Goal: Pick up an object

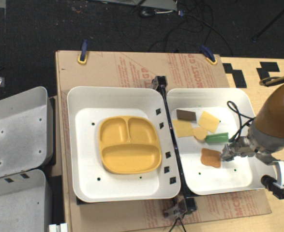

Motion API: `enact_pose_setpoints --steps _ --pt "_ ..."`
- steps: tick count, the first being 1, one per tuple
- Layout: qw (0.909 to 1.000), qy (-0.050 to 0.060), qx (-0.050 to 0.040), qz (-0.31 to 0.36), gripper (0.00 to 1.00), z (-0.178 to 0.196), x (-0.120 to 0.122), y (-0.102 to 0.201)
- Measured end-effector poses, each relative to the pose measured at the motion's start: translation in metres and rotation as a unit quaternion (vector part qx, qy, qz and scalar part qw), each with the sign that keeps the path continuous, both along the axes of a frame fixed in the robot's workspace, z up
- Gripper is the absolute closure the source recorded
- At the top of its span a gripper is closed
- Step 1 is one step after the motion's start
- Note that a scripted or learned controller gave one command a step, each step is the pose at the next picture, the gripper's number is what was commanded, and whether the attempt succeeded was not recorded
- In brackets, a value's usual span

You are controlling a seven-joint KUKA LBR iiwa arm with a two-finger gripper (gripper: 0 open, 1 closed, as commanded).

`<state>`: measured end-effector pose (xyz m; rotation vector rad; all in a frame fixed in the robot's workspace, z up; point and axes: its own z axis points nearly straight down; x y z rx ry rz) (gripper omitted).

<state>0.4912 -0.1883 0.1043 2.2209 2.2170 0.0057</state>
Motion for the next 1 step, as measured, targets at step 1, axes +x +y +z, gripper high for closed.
enact_pose_setpoints --steps 1 --pt "1.0000 0.001 -0.0008 0.002 1.00 0.0427 -0.0021 0.0035"
